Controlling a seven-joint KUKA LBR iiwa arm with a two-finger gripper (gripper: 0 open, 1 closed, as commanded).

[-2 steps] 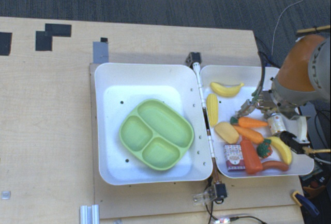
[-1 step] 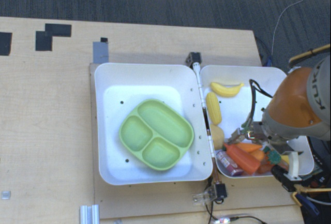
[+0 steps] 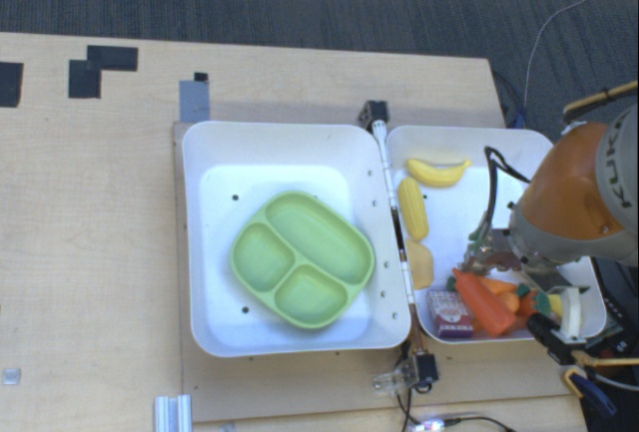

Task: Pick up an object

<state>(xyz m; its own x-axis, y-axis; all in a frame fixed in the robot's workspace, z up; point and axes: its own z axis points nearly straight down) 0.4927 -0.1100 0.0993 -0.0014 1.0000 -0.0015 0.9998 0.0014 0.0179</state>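
One carrot [image 3: 486, 304] lies just beneath claw [image 3: 486, 258] — touching.

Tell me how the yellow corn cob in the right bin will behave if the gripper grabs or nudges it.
The corn cob looks like a rounded cylinder, so a nudge across its length would probably roll it. It seems to be a stiff toy, unlikely to flop when lifted. Its upper end lies right by the banana, which a push along its length may shift.

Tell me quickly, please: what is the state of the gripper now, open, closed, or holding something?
Gripper: cannot be told. It sits low in the right bin, just above the orange carrot toy; the arm covers most of it.
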